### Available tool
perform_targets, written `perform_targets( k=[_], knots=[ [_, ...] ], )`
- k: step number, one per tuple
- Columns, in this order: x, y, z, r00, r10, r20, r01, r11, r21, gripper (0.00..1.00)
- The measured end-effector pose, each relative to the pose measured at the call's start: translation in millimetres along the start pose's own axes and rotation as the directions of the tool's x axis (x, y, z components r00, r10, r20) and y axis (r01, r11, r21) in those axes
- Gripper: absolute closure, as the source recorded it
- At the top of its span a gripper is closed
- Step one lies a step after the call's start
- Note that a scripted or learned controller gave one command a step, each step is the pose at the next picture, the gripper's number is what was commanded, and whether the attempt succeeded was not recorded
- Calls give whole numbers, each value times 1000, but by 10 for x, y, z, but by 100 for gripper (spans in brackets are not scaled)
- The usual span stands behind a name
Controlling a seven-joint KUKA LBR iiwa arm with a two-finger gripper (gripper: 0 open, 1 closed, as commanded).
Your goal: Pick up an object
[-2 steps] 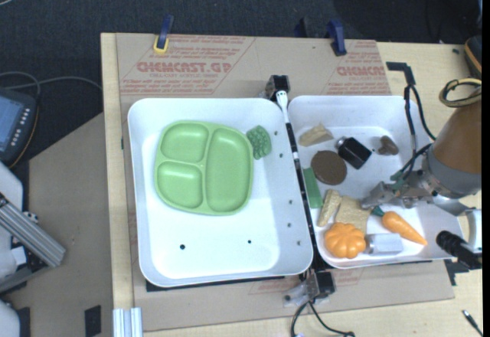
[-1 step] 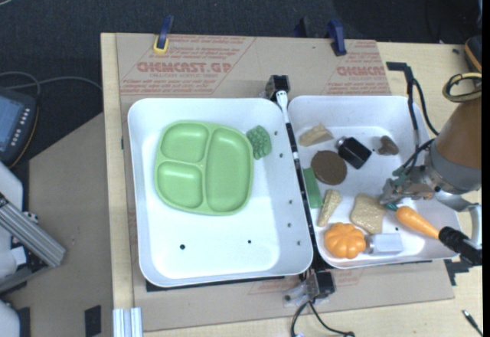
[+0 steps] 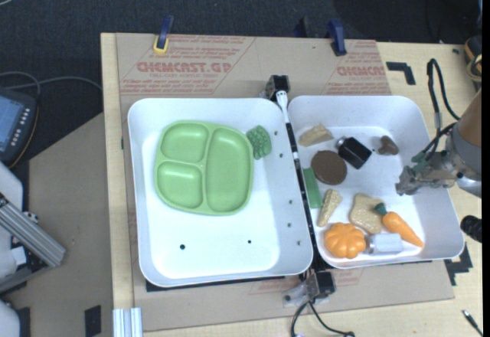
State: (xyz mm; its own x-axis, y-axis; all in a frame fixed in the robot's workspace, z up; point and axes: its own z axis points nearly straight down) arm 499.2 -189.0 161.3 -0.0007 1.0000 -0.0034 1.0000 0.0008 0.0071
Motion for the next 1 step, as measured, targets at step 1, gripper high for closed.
perform_targets(
  k=[1],
  knots=[
    [69, 5, -462, 1000, -1, -1, 1, 1000, 0, 100]
  ],
)
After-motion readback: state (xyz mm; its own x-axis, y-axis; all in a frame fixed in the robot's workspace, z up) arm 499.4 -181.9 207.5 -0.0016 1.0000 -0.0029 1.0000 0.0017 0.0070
